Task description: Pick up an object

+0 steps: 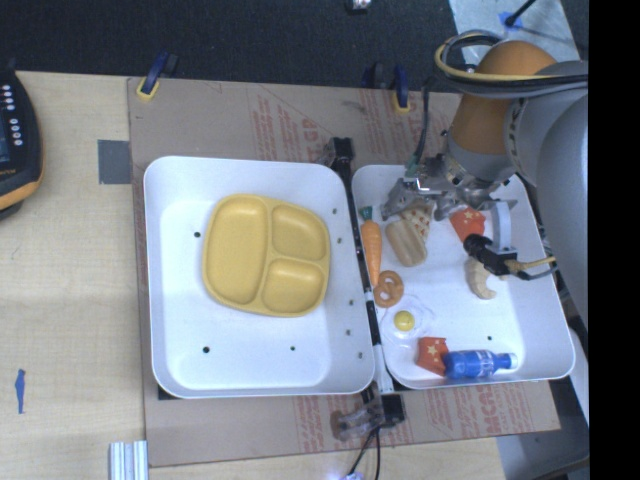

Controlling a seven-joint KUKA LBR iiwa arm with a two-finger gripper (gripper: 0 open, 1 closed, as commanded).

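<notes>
Camera view, looking down at a slant. Two white bins side by side on a brown board (250,118): left bin (180,338) and right bin (535,318), meeting along the middle edge.

Left bin: one yellow divided plate (267,255), three compartments, lying flat near the centre, a little toward 12 o'clock.

Right bin: grey arm (560,138) coming in from 1 o'clock. Gripper (418,206) low over the bin's 11 o'clock corner, directly above the upper end of a tan bread piece (407,243). Open or closed: cannot tell from this angle. Metal overlaps the bread's top edge; contact or grasp not clear.

Taking the bread piece as clock centre:
- 9 o'clock, just beside: carrot (371,250), lying along the bin's left wall, thin end toward 6 o'clock.
- 7 o'clock, near: pretzel (388,288), close against the carrot's thin end.
- 6 o'clock, further off: small yellow ball (403,320).
- 2 o'clock: red piece (466,225), partly under the wrist.
- 4 o'clock: pale curved piece (481,280).

At the bin's 6 o'clock edge: red block (431,353) with a yellow star. Blue bottle (480,365) on its side, touching the block at its 3 o'clock.

Outside the bins, at the view's 9 o'clock edge: black-and-orange handset (15,148).
</notes>
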